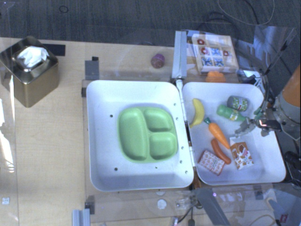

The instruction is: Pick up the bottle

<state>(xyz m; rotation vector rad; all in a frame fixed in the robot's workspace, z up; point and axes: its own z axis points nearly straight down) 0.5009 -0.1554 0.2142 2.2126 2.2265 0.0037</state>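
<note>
The bottle (229, 112) is small and green and lies on its side in the upper part of the right bin (277, 173). Just behind it rests a dark green can (238, 102). My gripper (253, 129) hovers over the right bin, just right of and slightly below the bottle's right end. Its fingers look spread, with nothing between them. The arm comes in from the right edge.
The right bin also holds a banana (198, 112), a carrot (217, 133), a red sausage (221, 151) and two snack packs (211, 162) (241, 155). A green divided plate (148, 133) sits in the left bin. A tissue box (31, 69) stands far left.
</note>
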